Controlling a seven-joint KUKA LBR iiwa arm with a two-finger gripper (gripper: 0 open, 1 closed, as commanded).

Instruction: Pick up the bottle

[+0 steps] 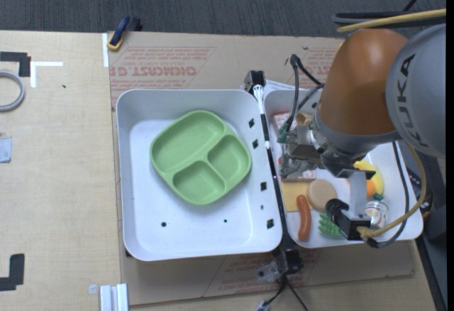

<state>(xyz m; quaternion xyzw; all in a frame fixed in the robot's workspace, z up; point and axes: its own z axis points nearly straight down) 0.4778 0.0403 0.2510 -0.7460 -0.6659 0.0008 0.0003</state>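
1. The arm is seen reaching over the right bin (408, 231), with its orange band and wrist covering much of the bin's contents.
2. The pincer (301, 153) is judged to sit low over the bin's left part, near the divider between the bins; whether it is wide or narrow cannot be told, as the wrist hides it.
3. The bottle (374, 211) is taken to be the small item with a printed label lying near the right bin's front right area, just beside a yellow toy (370, 178); this identification is uncertain.
4. That item lies apart from the pincer, toward the front right of it, with a round tan piece (323, 192) between them.
5. For the step to be done well, the pincer should be shifted above the bottle, aligned across its narrow body, and lowered clear of the sausage (303, 217) and green toy (328, 226).
6. The left bin (135, 182) holds a green divided plate (202, 157), which is not involved.
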